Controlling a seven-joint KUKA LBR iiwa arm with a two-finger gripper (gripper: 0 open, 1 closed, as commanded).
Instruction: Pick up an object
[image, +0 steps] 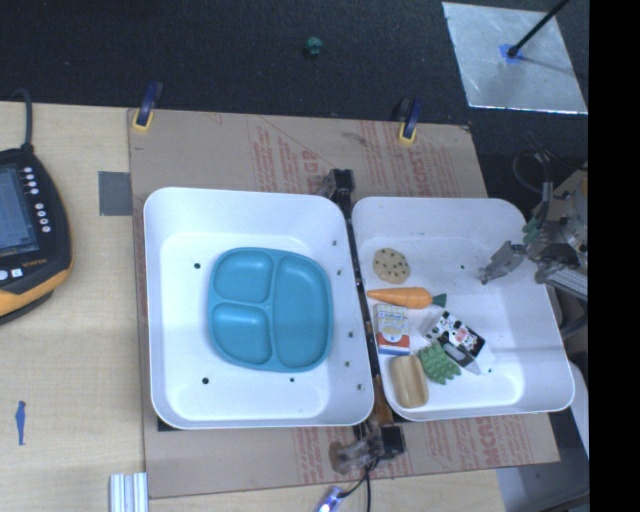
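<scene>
The right bin (500, 225) holds several small items along its left side. They are a round cookie (391, 264), an orange carrot (403, 297), a small printed carton (392, 331), a black-and-white toy (456, 338), a green leafy piece (437, 363) and a tan bread-like piece (408, 381). My gripper (503, 262) comes in over the right bin's far right part, low near the bin floor. It stands well to the right of the items and nothing shows in it.
The left bin (170, 230) contains a blue divided plate (271, 307). A teach pendant (25, 235) lies on the bench at far left. Two clamps (148, 105) (407, 118) pin the cardboard sheet at the back. Cables and a fitting (365, 450) sit at the bins' front junction.
</scene>
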